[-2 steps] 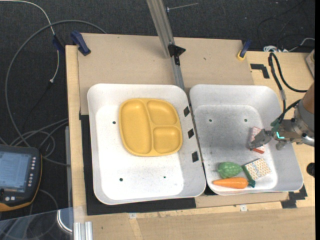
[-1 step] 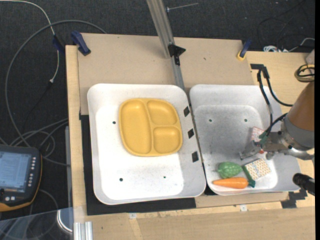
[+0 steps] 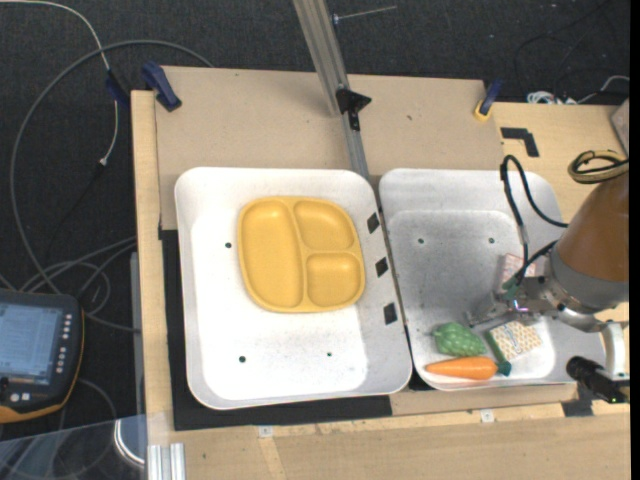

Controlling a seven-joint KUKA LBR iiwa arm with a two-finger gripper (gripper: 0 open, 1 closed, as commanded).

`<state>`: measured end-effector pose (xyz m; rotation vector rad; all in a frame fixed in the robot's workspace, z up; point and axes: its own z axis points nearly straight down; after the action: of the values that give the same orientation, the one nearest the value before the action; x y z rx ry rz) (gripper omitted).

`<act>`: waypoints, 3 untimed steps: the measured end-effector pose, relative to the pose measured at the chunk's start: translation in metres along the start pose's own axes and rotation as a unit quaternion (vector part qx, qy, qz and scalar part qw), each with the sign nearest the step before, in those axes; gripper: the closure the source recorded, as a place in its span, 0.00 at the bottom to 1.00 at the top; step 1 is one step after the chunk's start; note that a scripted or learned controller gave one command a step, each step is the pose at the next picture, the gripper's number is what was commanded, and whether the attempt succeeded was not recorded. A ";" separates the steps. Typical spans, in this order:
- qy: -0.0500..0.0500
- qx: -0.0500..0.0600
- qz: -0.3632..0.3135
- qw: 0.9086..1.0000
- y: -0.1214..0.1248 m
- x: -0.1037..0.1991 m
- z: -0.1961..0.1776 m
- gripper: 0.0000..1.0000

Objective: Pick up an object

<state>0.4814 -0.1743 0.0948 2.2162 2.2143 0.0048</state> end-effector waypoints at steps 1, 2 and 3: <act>-0.001 -0.003 0.000 1.000 0.002 0.000 -0.013 1.00; 0.001 0.001 -0.001 1.000 0.002 0.003 -0.076 1.00; 0.001 0.001 -0.001 1.000 0.001 0.002 -0.120 1.00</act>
<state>0.4811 -0.1722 0.2153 2.2153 2.2192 0.0047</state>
